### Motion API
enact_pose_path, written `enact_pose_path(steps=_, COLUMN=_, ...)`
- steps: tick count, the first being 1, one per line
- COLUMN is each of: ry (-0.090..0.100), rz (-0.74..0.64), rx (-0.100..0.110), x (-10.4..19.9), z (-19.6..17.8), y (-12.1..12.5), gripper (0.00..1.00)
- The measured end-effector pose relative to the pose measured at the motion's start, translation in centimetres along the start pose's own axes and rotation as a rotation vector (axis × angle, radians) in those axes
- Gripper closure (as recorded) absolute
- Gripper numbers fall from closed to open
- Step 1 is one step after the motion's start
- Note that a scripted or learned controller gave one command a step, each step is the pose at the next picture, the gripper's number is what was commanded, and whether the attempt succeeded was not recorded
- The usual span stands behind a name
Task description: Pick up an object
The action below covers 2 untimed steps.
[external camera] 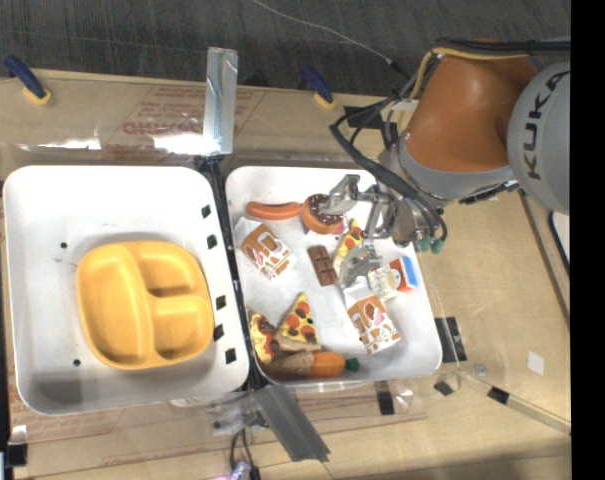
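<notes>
My gripper [352, 230] hangs low in the right bin [282, 180], right of centre frame, fingers spread wide and holding nothing, straddling toy food beside the chocolate bar [323, 264] and donut [323, 215].

The gripper [350, 230] hangs inside the right bin [414, 340]. Just left of the jaws lies a chocolate bar [323, 264], and farther left a small carton [266, 251]. Behind the jaws and to their left lies a sausage [273, 210], beside a doughnut [324, 214]. Before the jaws stands another carton [373, 323], with a pizza slice [298, 325] to its left. Well left, in the left bin [32, 208], sits a divided tray [145, 301].
</notes>
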State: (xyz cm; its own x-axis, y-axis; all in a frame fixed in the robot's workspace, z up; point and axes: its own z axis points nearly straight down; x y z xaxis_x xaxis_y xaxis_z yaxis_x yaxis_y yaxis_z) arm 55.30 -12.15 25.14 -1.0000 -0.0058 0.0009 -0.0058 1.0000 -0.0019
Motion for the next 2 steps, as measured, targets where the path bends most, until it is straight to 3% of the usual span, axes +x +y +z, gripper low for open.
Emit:
enact_pose_path(steps=1, ry=0.001, rz=-0.009, rx=-0.003, x=0.1, z=13.3, y=-2.8, gripper=0.0)
enact_pose_path(steps=2, ry=-0.012, rz=0.156, rx=0.0, x=2.2, z=15.4, y=-2.6, gripper=0.0)
